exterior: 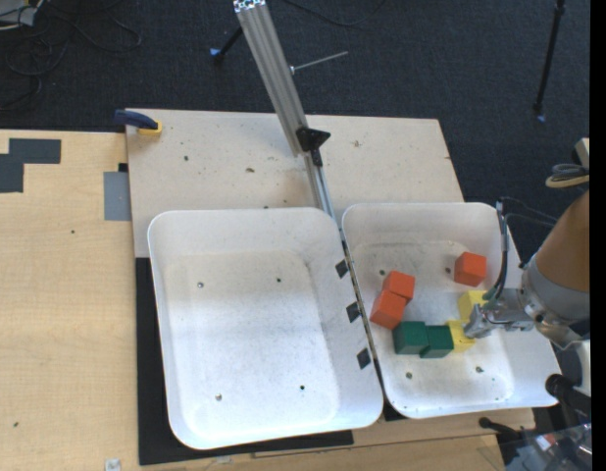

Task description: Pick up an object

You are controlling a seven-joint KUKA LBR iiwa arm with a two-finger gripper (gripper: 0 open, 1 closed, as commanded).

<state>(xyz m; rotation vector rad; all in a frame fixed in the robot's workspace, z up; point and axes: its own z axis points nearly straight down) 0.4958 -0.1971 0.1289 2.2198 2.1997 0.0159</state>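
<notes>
The arm enters from the right and its hand (477, 324) sits low inside the right bin (421, 219), directly against the yellow block (467, 309), which is the likeliest object for pickup. Whether the hand is apart or clamped on that block cannot be told from this angle; metal parts overlap the block and hide the contact. The yellow block lies near the bin's right wall, with one end touching the green block (424, 339). That contact is the main obstruction: any lift or closing move may drag or tip the green block. Two orange blocks (392, 298) lie stacked or abutting just left of centre, well clear of the hand, and a single orange cube (470, 268) rests nearer the back right, close to the arm's path. The left bin (185, 234) carries no blocks. Both bins rest on the worktop (225, 155), with a slanted metal rail (278, 77) crossing behind them, out of reach.
</notes>
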